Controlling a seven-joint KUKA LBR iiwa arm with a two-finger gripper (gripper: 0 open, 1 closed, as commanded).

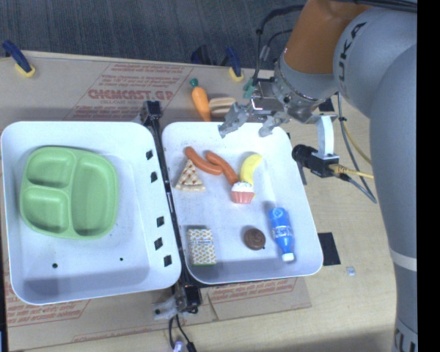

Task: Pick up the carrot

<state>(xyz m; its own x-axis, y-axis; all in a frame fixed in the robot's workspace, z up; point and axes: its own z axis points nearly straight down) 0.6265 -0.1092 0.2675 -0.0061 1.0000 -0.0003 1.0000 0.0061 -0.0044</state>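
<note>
Orange carrot (pixel 199 102) outside the bins, on the bench.
Gripper (pixel 248 125) at the carrot's four o'clock, fingers spread, holding nothing.

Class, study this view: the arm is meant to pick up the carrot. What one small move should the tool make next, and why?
Probably a short shift toward the view's left. The carrot lies outside the right bin, just beyond its far rim beside a bun-like item, while the tool hangs open over that rim, to the carrot's right and grasping nothing.
</note>
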